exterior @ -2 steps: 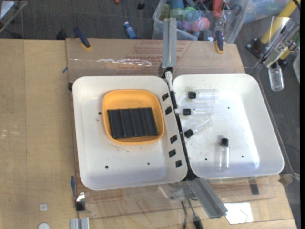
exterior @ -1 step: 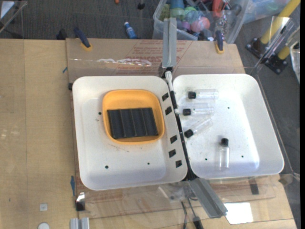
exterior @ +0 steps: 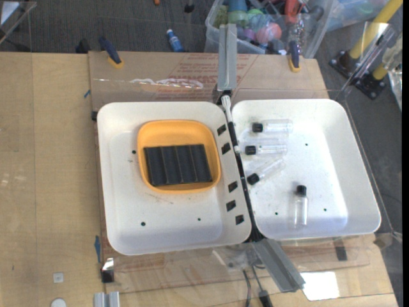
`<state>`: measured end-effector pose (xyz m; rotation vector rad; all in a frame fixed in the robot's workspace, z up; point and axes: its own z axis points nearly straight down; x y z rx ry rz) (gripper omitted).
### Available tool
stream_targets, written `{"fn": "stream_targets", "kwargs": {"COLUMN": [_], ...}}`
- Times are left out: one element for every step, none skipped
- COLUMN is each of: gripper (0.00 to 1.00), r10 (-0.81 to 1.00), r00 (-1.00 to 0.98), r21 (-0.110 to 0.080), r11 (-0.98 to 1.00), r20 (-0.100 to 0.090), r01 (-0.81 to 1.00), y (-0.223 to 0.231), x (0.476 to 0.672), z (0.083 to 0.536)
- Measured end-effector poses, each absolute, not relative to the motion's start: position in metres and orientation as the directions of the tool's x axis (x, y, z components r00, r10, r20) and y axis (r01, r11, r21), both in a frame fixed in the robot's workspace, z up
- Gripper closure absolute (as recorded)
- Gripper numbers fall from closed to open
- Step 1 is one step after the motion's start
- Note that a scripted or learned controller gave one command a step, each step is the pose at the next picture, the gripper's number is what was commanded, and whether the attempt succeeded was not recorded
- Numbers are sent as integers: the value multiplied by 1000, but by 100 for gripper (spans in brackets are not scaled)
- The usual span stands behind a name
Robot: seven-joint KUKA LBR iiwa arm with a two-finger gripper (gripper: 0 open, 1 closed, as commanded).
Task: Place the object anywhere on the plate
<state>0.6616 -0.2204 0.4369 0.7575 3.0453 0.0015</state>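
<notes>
One fixed camera looks down at a slant from above the tabletop, set far enough back to take in both bins: the left bin and the right bin side by side, with floor clutter beyond the far edge.

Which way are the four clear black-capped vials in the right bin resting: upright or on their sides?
On their sides. Each clear black-capped vial lies flat on the right white bin floor, its full length showing, cap at one end.

Orange plate in left bin; four vials in right bin.
</notes>
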Motion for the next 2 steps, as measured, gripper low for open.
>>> {"fn": "stream_targets", "kwargs": {"gripper": [100,100], "r10": [185,143], "r00": [-983,-990], "r21": [2,1], "r11": [983,990], "r20": [-4,-6], "r01": [185,143], "y": [-221,-222], "x": [660,661], "z": [437,437]}}
